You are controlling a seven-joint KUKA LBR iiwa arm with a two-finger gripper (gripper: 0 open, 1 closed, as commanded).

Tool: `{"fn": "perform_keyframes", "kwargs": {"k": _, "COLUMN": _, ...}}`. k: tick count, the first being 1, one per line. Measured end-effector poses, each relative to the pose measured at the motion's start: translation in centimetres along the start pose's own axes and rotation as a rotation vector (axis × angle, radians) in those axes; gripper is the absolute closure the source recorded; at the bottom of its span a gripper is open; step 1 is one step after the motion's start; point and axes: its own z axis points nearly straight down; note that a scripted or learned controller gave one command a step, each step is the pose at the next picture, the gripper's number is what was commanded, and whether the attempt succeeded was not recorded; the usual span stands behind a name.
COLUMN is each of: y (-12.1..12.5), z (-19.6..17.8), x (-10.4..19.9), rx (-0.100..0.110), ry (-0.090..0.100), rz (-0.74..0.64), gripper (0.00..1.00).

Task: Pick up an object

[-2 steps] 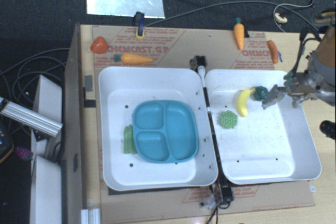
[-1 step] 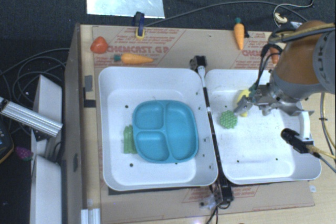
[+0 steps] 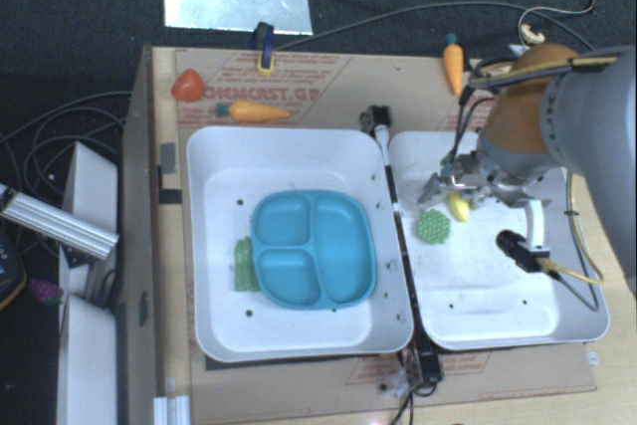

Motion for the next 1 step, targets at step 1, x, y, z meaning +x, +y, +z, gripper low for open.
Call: {"fn": "perform_keyframes", "kwargs": {"k": 1, "y": 0.11, "z": -1.12, "x": -0.04, "rx": -0.002, "ry": -0.001, "rz": -0.002, "gripper": 1.00}}
